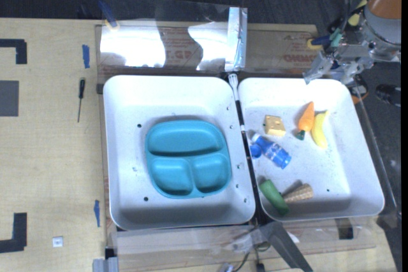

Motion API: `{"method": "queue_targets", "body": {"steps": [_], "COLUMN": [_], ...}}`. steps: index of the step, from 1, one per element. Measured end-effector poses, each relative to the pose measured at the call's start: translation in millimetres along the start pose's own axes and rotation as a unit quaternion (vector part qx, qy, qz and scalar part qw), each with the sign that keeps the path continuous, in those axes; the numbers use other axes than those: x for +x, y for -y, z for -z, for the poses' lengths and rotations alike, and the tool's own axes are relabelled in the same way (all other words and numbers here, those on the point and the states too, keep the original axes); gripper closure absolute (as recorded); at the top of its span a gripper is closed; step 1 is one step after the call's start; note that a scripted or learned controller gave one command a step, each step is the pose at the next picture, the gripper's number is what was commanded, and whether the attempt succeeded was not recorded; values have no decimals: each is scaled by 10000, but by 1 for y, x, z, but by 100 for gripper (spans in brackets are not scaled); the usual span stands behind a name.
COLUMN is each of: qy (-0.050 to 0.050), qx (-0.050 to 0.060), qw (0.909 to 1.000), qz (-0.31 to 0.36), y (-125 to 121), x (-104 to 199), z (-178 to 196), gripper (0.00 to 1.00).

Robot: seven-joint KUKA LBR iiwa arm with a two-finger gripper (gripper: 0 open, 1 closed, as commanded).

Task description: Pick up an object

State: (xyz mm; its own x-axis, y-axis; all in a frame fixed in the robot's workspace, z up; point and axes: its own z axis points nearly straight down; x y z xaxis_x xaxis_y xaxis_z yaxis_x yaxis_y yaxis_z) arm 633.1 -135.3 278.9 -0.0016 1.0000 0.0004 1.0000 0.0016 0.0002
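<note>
The end effector [338, 64], its grip state impossible to tell, hovered above the right bin's [363, 162] far corner, nothing apparently picked yet.

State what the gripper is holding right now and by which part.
Nothing is seen held. The gripper sits above the far rim of the right bin, with no object between its fingers. The carrot and banana lie in the bin, apart from it.

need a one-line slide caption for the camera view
Gripper poised at the far rim of the right bin holding toy carrot, banana and bottle; blue tray in left bin.
</note>
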Motion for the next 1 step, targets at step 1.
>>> {"method": "queue_targets", "body": {"steps": [1], "qy": [1], "qx": [33], "qw": [9999], "qz": [-160], "y": [23], "x": [-33], "z": [-90], "gripper": [0]}}
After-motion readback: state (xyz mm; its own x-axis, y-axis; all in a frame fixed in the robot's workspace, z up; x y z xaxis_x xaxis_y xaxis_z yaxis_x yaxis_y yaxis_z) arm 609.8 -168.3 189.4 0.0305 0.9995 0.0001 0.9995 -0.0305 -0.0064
